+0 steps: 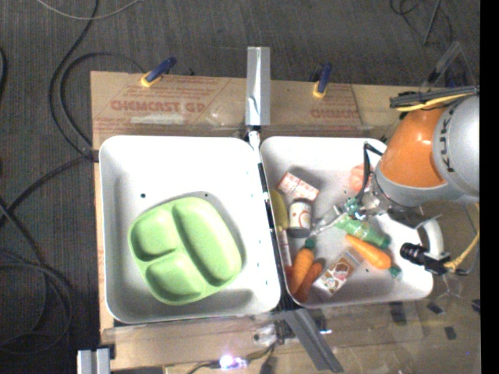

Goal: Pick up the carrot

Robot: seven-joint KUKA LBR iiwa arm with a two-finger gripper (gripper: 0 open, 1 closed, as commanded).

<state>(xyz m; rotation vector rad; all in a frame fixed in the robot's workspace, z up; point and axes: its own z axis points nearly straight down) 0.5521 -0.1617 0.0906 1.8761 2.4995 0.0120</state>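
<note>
Orange carrots lie in the right bin (405, 287). One carrot (368, 252) lies slantwise near the bin's front right, its green end toward the right. Two more carrots (299, 265) lie side by side at the front left, against the bin's wall. The arm's orange band (412, 162) is over the bin's right side. My gripper (328, 220) reaches down and left from it into the middle of the bin, just above a green item (355, 226). It sits between the two carrot spots, a short way up-left of the right-hand carrot. No carrot shows in it.
The right bin also holds a red-and-white box (298, 185), a small can (300, 213), a yellow item (277, 207) by the left wall, a pinkish item (355, 178) and a printed packet (337, 274). A green divided plate (185, 248) lies in the left bin (117, 162).
</note>
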